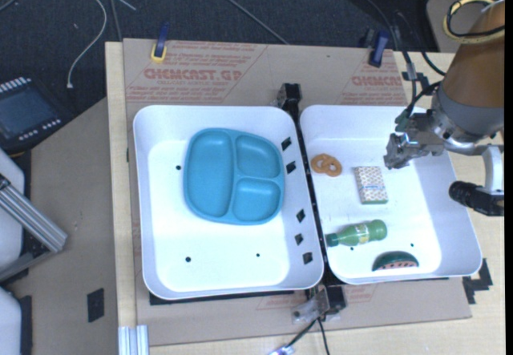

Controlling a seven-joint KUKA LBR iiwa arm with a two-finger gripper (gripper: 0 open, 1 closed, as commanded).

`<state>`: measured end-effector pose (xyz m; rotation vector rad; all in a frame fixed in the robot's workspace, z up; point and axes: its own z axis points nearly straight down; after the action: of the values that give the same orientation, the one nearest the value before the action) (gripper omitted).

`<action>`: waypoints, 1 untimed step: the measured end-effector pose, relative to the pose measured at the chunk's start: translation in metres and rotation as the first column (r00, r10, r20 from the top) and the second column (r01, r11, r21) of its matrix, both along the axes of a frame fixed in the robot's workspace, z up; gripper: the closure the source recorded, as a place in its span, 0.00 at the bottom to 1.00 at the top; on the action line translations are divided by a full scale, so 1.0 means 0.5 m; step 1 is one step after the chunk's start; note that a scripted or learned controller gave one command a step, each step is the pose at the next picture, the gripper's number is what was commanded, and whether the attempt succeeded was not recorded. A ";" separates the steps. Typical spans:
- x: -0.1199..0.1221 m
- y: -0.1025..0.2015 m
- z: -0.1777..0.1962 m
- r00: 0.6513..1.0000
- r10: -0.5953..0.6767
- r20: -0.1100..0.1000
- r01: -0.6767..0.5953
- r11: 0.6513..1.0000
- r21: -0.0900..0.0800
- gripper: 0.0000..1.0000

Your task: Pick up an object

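Observation:
The right bin [449, 209] holds a brown pretzel [325, 164], a small patterned box [370, 184], a green bottle [357, 234] lying on its side, and a watermelon slice [394, 261] near the front rim. My gripper [398, 151] hangs over the bin's upper right part, to the right of the pretzel and above the box. No object is seen between its fingers. The view does not let me tell how they stand.
A blue divided plate [233, 175] lies in the left bin [160, 209]. A black divider [298, 177] runs between the bins. Blue clamps [161, 44] and cables sit behind the bench.

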<state>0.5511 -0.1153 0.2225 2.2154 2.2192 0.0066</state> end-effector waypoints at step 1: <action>0.001 0.000 0.021 1.000 -0.001 -0.005 0.001 1.000 0.001 1.00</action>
<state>0.5518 -0.1152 0.2330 2.2192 2.2210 0.0026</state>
